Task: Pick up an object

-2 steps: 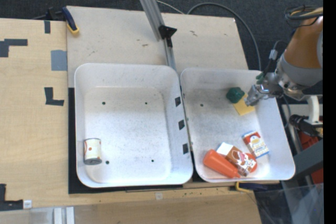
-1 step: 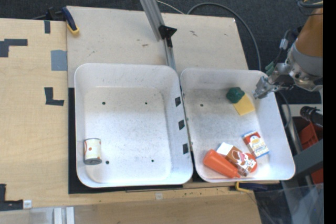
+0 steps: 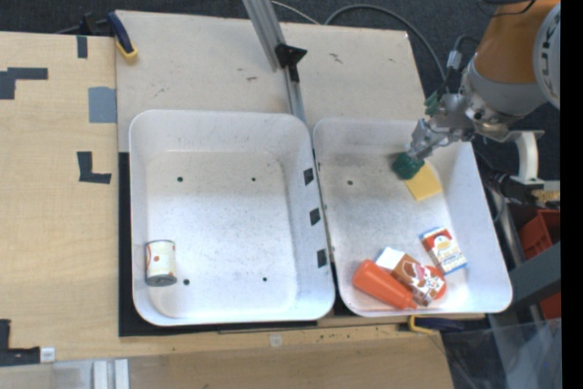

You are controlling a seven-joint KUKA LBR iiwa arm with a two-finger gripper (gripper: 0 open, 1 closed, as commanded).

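In the right bin (image 3: 364, 223) a yellow sponge with a green scouring side (image 3: 417, 177) lies near the far right wall. My gripper (image 3: 421, 147) comes in from the right and hangs directly over the sponge's green end, very close to it. Whether it touches the sponge I cannot make out. Near the front of the same bin lie an orange bottle-like object (image 3: 381, 284), a brown and white packet (image 3: 412, 273) and a small red, white and blue carton (image 3: 443, 250). A small can (image 3: 160, 262) stands in the left bin's front left corner.
The left bin (image 3: 219, 150) sits beside the right one, divided by a raised rim with black clips (image 3: 314, 216). A metal pole (image 3: 260, 0) slants up from behind the bins. A cable (image 3: 383, 14) runs across the bench behind the right bin.
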